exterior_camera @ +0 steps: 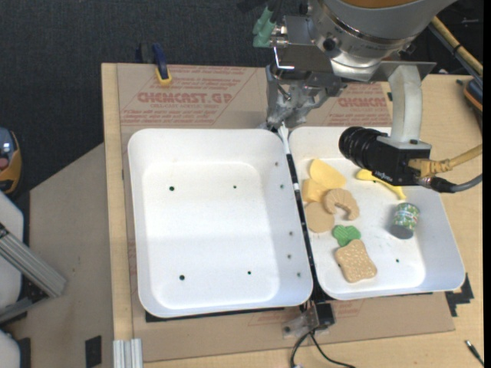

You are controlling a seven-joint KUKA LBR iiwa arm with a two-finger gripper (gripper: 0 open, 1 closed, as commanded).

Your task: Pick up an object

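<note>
The things to pick from all lie in the right bin [441, 271], huddled toward its left wall: a yellow wedge [327, 175], a tan curved piece [341, 202] overlapping a flat tan piece [317, 218], a small green piece [346, 234] and a speckled cracker-like block [356, 262]. A greenish ball [405, 216] sits apart toward the right. The left bin [153, 205] holds none of them. They look dropped rather than arranged, so any grasp there risks nudging a neighbour.

The gripper [281, 123] hangs over the far corner where the two bins meet, well apart from the cluster. I cannot tell how its jaws stand; the tips are small and blur against the rims, and nothing shows between them. A black cylinder [376, 153] on the arm covers the bin's far edge.
</note>
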